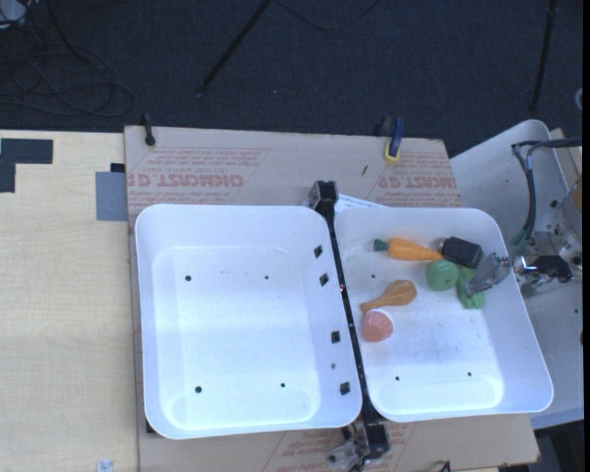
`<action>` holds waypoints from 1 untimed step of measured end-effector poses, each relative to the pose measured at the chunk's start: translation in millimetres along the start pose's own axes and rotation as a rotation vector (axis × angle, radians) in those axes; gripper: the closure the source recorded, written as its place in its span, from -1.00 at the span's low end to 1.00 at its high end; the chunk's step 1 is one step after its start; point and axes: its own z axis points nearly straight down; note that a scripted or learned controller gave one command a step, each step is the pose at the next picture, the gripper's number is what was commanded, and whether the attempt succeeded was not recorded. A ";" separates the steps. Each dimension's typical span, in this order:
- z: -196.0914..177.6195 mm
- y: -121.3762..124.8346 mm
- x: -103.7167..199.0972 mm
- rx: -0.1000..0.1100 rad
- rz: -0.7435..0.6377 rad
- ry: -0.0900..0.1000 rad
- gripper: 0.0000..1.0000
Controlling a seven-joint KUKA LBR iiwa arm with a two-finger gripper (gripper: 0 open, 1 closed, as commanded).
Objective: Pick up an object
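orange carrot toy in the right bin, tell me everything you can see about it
The carrot toy is a small orange piece with a smooth, plastic-looking surface and a short green stub at its left end. It lies flat on the floor of the right bin, in the far part, pointing roughly left to right with a slight tilt. Its right end comes close to a black block; whether they touch cannot be told. A green object sits just below that end, and a tan, drumstick-shaped toy lies nearer the camera, apart from it.

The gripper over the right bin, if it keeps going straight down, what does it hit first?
Most likely the green object. The gripper sits right beside it, near the right bin's right wall, though its height above the object is unclear from this one view.
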 end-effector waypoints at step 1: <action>50.5 67.6 72.1 0.001 -0.008 0.002 -1.00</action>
